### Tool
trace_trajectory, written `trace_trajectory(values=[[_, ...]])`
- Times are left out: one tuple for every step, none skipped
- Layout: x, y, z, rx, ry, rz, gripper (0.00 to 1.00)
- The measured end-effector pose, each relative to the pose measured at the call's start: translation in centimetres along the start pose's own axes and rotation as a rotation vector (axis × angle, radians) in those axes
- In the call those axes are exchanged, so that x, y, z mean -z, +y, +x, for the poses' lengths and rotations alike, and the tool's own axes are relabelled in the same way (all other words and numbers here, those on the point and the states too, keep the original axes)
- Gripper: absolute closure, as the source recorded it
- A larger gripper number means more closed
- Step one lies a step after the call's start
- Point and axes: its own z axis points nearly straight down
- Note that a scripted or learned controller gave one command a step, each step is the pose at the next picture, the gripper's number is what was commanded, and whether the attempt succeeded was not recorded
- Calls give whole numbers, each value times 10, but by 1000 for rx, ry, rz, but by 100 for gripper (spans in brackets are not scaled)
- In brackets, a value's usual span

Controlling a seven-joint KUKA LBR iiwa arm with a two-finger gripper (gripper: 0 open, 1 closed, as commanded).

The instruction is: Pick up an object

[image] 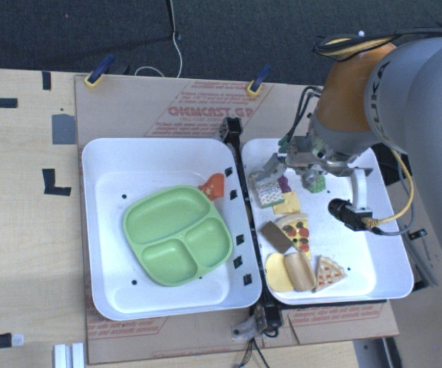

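The grey, speckled packet point(268, 190) lies in the right bin point(390, 278), just below and left of the gripper point(301, 171), near the divider. Its long axis seems to run upper-right to lower-left, though the wrist hides its top end. Whether the fingers are spread or closed, I cannot tell. A good pick likely means descending squarely over the packet's middle, jaws across its short side, clear of the yellow wedge point(288, 203) touching it and the brown bar point(278, 237) below.

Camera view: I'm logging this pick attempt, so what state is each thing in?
Green divided plate: flat in left bin, compartments bare.
Orange piece: beside the plate's rim.
Toy food pile: loose in right bin.
Gripper: low over the pile.
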Motion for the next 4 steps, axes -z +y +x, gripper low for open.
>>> trace_trajectory(values=[[-76, 25, -40, 1, 1, 5, 0], [-95, 79, -62, 8, 8, -6, 0], [-97, 50, -53, 5, 2, -4, 0], [-100, 40, -38, 5, 2, 1, 0]])
